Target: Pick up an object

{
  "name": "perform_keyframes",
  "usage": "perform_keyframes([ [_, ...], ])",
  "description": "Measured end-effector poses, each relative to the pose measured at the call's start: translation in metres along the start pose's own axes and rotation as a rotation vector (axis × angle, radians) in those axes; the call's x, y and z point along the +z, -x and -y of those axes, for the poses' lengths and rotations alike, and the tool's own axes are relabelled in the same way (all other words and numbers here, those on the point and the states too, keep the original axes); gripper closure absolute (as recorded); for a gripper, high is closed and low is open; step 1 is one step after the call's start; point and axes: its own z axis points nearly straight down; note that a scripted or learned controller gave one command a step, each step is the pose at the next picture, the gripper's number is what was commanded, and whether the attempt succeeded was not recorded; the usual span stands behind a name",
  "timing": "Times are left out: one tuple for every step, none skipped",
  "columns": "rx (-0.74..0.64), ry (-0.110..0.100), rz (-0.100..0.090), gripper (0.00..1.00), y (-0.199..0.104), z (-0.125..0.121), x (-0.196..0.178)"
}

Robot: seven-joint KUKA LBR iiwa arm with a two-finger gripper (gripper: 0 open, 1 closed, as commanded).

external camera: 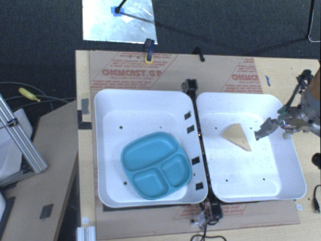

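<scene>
A tan wedge-shaped piece (pixel 237 136) lies flat in the right bin (pixel 251 185), a little above its middle. A blue divided plate (pixel 156 163) with three compartments rests in the left bin (pixel 115 119), toward its front. My gripper (pixel 263 130) reaches in from the right edge and hangs over the right bin, just right of the wedge's tip and apart from it. Nothing shows in its grasp.
The two white bins sit side by side on a cardboard-covered bench (pixel 150 69), joined by a black divider with clips (pixel 194 129). A shiny sheet (pixel 120 14) lies behind the bench. A metal frame (pixel 20 139) stands at the left.
</scene>
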Motion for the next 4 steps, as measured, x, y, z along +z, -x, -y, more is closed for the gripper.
perform_keyframes([
  [0.004, 0.004, 0.003, 0.0, 0.024, -0.018, 0.187],
  [-0.003, 0.005, 0.004, 0.0, 0.058, -0.093, 0.182],
  [-0.007, -0.01, 0.001, 0.0, 0.061, -0.161, 0.183],
  [-0.005, -0.013, 0.011, 0.0, -0.021, -0.159, 0.181],
])
